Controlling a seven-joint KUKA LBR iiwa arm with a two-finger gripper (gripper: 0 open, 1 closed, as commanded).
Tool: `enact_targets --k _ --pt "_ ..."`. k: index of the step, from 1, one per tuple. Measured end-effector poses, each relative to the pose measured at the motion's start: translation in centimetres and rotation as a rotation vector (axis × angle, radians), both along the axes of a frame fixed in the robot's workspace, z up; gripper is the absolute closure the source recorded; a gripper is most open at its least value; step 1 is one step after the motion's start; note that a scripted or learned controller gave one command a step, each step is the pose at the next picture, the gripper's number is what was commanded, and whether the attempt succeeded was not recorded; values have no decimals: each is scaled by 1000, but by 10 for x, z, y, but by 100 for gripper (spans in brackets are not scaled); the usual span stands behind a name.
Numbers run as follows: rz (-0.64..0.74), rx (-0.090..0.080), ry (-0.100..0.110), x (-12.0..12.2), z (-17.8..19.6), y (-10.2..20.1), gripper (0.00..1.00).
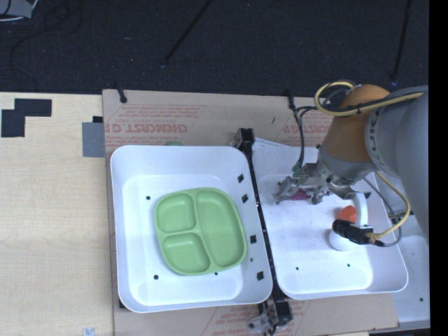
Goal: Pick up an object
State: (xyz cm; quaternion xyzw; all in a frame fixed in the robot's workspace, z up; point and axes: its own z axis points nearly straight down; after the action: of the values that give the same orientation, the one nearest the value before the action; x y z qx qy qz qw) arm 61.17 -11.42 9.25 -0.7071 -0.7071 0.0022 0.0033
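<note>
In the far-left part of the right bin [329, 285], right at the gripper [302, 190]: a small pink object [304, 197], too blurred to read its long axis or heading. Cannot tell whether the grip is clenched, released or on the object. Close to the bin's far wall, with open white floor near and left of it. Just right of it, perhaps a small orange object [348, 213]. In the left bin [133, 187], well apart, a green divided plate [199, 229] lying flat. Underneath, printed cardboard [210, 121] on a pale wooden bench [49, 222]; beyond, dark carpet [210, 33].
</note>
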Motion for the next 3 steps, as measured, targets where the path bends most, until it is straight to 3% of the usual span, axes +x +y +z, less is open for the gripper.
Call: enact_targets --k 1,3 --pt "-3 -1 -3 1 13 -1 100" --pt "1 -2 -11 8 110 -1 100"
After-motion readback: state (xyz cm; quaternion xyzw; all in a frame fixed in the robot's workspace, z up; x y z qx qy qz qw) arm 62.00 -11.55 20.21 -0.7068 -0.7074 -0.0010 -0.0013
